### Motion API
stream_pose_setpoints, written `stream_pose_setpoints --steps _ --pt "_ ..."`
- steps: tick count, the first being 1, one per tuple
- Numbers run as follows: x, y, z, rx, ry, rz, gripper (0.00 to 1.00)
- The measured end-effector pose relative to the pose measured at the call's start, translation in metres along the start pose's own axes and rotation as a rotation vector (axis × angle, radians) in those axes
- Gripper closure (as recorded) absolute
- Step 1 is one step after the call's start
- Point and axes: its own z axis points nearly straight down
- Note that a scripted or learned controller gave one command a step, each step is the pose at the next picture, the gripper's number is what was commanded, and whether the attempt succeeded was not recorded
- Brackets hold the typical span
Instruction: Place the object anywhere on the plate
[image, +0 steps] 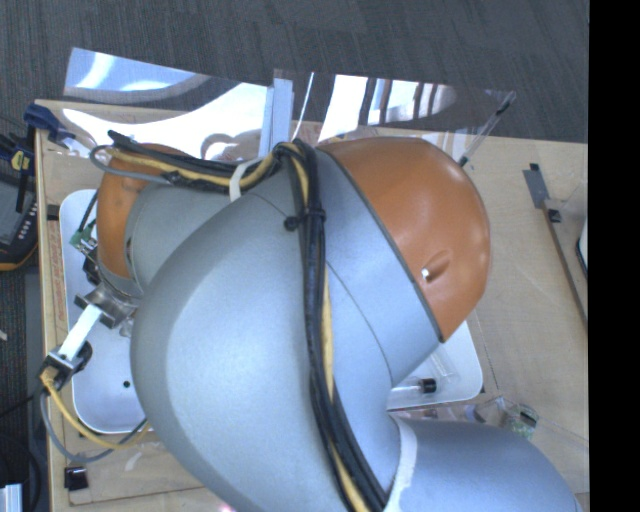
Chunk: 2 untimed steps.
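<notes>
The grey arm (270, 340) with its orange band (420, 230) covers most of both bins. Its wrist reaches over the left white bin (72, 215), where a second orange part (112, 215) shows. Just below that, the gripper (108, 298) hangs low over the bin's left side, mostly hidden by the arm. The arm hides whatever lies under it in the bins.
A corner of the right bin (455, 372) shows beside the arm, with a small black piece (428, 385) in it. A clear panel (200, 95) stands along the back edge. A small black block (75, 477) lies on the bench at the lower left.
</notes>
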Motion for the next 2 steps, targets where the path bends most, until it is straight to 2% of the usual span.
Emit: stream_pose_setpoints --steps 1,2 --pt "0.0 -0.001 0.0 0.001 -0.001 -0.001 0.0" --pt "0.027 0.059 0.008 -0.006 0.006 0.025 0.0"
